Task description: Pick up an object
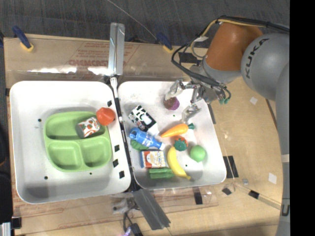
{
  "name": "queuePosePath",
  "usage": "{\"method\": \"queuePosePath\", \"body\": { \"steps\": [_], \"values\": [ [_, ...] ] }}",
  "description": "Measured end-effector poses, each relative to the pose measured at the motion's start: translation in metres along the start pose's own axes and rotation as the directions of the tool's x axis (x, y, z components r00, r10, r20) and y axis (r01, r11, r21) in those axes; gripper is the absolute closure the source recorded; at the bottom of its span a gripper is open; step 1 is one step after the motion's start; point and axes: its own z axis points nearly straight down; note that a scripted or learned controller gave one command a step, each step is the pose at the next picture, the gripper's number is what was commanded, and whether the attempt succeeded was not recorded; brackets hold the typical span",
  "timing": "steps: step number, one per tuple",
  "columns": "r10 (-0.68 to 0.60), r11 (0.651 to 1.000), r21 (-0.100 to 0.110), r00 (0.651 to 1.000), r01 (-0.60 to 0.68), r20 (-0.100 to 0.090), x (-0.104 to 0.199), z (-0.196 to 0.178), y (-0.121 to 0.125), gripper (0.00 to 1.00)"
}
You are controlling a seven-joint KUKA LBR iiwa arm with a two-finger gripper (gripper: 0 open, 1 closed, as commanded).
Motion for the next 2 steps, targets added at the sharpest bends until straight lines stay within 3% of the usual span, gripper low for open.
{"method": "queuePosePath", "body": {
  "steps": [1, 2],
  "values": [
    [-0.044, 0.999, -0.005, 0.999, 0.044, -0.003, 0.007, 0.052, 0.061, 0.00],
    [-0.054, 0.998, 0.026, 0.998, 0.054, 0.010, 0.001, 0.040, 0.107, 0.00]
  ]
}}
